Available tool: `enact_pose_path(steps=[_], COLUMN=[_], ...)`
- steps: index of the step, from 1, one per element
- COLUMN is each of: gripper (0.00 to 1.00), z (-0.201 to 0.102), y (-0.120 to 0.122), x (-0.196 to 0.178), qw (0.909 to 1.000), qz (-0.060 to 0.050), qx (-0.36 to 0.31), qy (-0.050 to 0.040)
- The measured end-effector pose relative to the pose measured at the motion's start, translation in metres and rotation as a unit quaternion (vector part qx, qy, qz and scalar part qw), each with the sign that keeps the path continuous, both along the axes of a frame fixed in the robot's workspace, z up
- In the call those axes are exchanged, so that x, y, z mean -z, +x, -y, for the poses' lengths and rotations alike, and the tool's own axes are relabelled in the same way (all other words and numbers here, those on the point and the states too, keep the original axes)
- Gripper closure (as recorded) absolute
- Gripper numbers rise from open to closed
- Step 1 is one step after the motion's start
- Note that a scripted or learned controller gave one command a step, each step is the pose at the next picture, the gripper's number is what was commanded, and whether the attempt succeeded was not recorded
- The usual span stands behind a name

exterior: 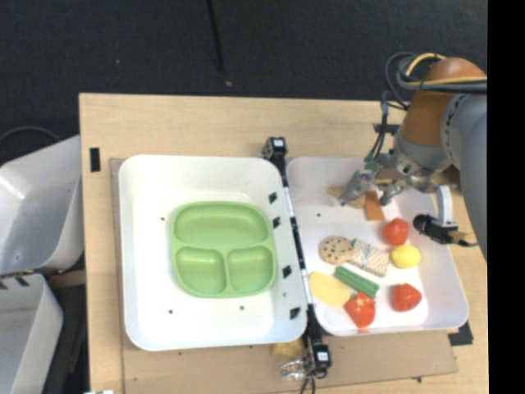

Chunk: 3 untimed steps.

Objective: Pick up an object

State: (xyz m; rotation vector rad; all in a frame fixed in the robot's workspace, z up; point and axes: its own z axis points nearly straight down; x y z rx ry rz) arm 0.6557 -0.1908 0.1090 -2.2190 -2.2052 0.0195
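Fingers of the grey two-finger gripper (367,189) splay apart (seemingly empty) over the small brown wooden block (374,208), presumably readying a grasp.

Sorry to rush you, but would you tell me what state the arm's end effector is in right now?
End effector: low over the right white bin, beside a small brown block; open or shut cannot be told.

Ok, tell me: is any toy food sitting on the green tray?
No, the green tray in the left bin has bare compartments.
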Motion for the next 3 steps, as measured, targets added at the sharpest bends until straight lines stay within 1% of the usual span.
enact_pose_path(steps=[1, 2, 3], gripper=[0.00, 0.00, 0.00], z=[0.042, -0.009, -0.002], y=[0.033, 0.032, 0.032], x=[-0.075, 0.013, 0.004], qw=[0.9999, 1.0000, 1.0000], qz=[0.011, 0.005, 0.007], qx=[-0.001, -0.004, -0.004], qy=[-0.0021, 0.0004, -0.0007])
